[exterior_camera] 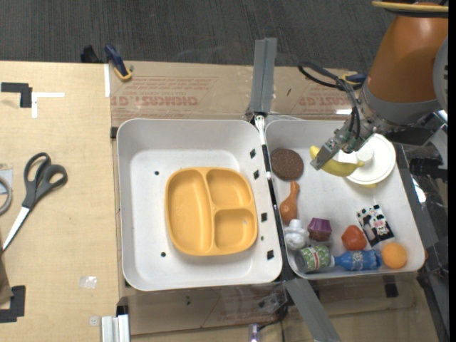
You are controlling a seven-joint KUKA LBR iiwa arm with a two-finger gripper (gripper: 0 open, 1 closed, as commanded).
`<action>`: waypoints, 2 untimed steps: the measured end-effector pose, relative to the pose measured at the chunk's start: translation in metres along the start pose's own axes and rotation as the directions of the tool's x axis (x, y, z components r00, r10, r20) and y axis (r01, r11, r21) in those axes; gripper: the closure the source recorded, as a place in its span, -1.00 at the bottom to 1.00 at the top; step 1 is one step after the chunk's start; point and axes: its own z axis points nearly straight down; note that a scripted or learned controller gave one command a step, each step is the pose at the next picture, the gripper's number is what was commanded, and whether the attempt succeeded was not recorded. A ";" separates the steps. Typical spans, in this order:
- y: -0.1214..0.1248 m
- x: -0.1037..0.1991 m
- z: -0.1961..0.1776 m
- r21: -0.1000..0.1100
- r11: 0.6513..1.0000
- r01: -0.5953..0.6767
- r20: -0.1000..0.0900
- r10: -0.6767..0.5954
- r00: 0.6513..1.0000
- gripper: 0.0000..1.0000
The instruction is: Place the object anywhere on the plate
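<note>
The yellow divided plate lies in the middle of the left white bin. A yellow banana is at the upper part of the right bin. My gripper is directly over the banana and crosses its left end, with the white wrist disc just to its right. The gripper hides part of the banana, so contact between them is unclear. The grey and orange arm comes in from the upper right.
The right bin also holds a brown round cookie, an orange-brown drumstick, a purple piece, a green can, a blue bottle, a red tomato and an orange ball. Scissors lie on the bench at left.
</note>
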 end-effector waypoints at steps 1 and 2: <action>0.031 0.087 0.064 0.000 0.998 -0.066 -0.001 0.066 0.998 1.00; 0.031 0.086 0.064 0.000 0.998 -0.067 -0.001 0.067 0.998 -1.00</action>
